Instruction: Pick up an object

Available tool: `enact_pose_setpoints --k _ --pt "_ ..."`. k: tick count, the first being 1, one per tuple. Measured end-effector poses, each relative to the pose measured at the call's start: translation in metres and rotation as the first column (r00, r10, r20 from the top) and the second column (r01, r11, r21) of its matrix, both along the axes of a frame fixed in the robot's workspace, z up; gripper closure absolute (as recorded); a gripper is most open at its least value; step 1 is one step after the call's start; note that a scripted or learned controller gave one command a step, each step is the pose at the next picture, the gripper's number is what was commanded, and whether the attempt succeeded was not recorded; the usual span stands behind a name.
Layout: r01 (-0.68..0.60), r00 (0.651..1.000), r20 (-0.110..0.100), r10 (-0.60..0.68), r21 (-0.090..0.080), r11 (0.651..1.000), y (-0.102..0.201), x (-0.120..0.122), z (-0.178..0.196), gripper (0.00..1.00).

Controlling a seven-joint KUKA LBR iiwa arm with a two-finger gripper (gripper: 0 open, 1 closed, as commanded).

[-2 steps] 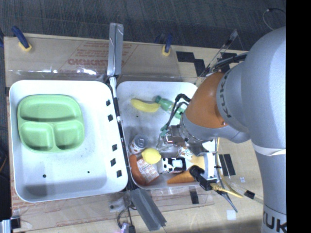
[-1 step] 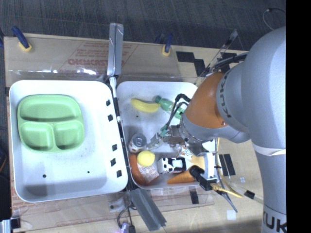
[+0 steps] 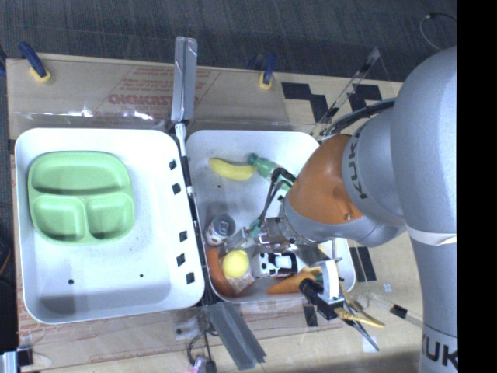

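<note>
Brown cardboard (image 3: 116, 84) with faded red print covers the bench, pinned at its far edge by two blue clamps (image 3: 35, 62) (image 3: 268, 70). Behind the bench lies dark carpet (image 3: 233, 14). A grey metal bar (image 3: 184, 80) runs along the gap between the two white bins, and black-and-white marks (image 3: 307, 95) sit on the bench behind the right bin.

The left bin (image 3: 101, 294) holds a green divided tray (image 3: 80, 195) lying flat toward its far left.

The right bin (image 3: 241, 200) holds the loose things. A banana (image 3: 231, 169) lies near the far wall, with a green bottle (image 3: 264, 164) just beside it on the right. A round silver can (image 3: 221, 228) stands near the left wall. In front of the can, a yellow ball (image 3: 235, 265) rests in a brown bowl (image 3: 216, 280) at the near left corner. An orange carrot (image 3: 291, 282) lies along the near wall.

The arm (image 3: 365, 185) reaches in from the right, its orange band over the bin's right half. The tool (image 3: 268, 239) is low in the bin, between can and carrot, just right of the ball. Whether it is spread or pressed together I cannot tell, and nothing shows pinched in it
</note>
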State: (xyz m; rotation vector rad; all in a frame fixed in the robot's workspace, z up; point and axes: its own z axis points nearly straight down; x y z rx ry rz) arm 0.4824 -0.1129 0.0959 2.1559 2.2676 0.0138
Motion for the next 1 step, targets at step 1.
enact_pose_setpoints --k 1 --pt "-0.006 1.000 -0.001 0.006 0.001 1.000 0.0006 0.0010 0.0078 1.00"
